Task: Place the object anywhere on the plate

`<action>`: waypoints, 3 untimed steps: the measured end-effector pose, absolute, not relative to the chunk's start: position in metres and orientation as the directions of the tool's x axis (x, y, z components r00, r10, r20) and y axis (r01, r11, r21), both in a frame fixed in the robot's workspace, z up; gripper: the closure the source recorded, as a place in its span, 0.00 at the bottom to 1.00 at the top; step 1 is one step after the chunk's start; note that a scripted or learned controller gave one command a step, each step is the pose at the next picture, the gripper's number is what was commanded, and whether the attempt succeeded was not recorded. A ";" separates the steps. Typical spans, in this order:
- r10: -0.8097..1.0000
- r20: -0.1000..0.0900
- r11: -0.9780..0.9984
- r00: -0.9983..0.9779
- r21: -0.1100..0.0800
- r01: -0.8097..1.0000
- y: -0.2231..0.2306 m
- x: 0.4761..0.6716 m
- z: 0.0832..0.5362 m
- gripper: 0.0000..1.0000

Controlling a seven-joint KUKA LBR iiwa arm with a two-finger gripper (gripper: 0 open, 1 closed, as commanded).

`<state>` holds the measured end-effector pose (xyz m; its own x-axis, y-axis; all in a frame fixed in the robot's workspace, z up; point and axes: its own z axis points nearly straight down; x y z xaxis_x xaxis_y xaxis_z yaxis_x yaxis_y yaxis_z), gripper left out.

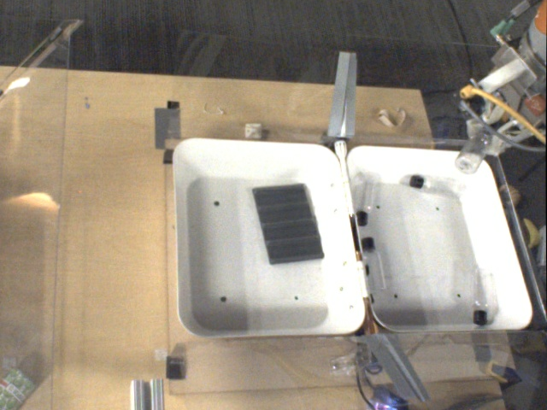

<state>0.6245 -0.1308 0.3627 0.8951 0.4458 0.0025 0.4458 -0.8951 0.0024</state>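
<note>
Near bench strip: bare wood runs in front of both bins, with a small black block (175,366) off the left bin's near left corner and a grey bracket (397,372) below the seam between the bins.
Left bin (256,327): white, with rounded corners; its near wall casts shadow on the floor.
Dark ridged slab (288,223): lies flat on the left bin's floor, right of centre and turned slightly askew. It touches no wall, with open floor on every side, widest to its left and toward the near wall.
Right bin (427,325): its left wall touches the left bin's right wall. A black knob (479,317) sits in its near right corner, and two black clips (364,231) sit along the seam wall. The middle of the floor is open.
Small black piece (416,180): sits on the right bin's floor close to the far wall, well apart from the slab, with the seam between them.
Gripper (468,156): hangs over the right bin's far right corner, at the rim and to the right of the small black piece. Whether it is released or clenched cannot be told, and nothing can be made out in its grasp.
Arm (513,67): enters at the far right, trailing yellow cable.
Far bench strip: a grey bar (344,96) stands behind the seam and a black block (168,124) behind the left bin's far left corner.
</note>
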 end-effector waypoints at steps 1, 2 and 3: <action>0.394 -0.001 -0.919 0.919 0.000 0.394 -0.148 0.658 0.313 1.00; 0.208 0.002 -0.978 0.978 0.000 0.208 -0.158 0.649 0.332 1.00; 0.231 0.005 -0.973 0.973 -0.001 0.231 -0.072 0.644 0.395 1.00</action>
<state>0.6442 -0.0717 0.3950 0.9730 0.2309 0.0045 0.2309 -0.9730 -0.0005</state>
